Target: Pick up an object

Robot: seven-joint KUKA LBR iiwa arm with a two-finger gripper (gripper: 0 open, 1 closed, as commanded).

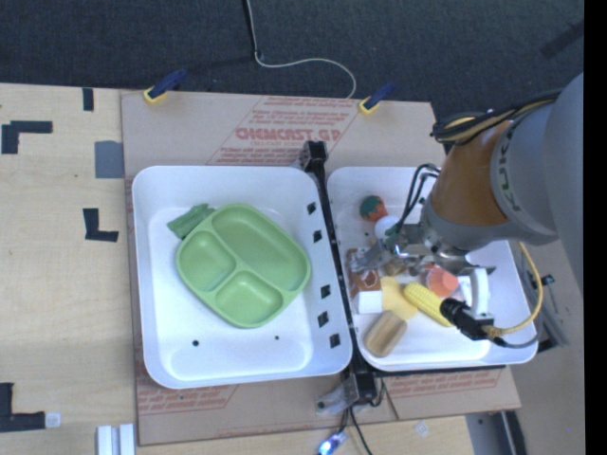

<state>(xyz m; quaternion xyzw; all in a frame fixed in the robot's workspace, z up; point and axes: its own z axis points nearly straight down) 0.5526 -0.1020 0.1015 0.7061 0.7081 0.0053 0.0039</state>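
Jaws state: can't tell, wrist blocks them. Arm (474, 183) sits over right bin (512, 344), above corn (427, 301). Green plate (244, 263) in left bin (156, 254).

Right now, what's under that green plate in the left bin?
A darker green piece pokes out from under the green plate's upper-left edge; whether it is a cloth or a leaf I cannot tell. Elsewhere the plate rests on the left bin's white floor. Whatever else lies beneath is covered.
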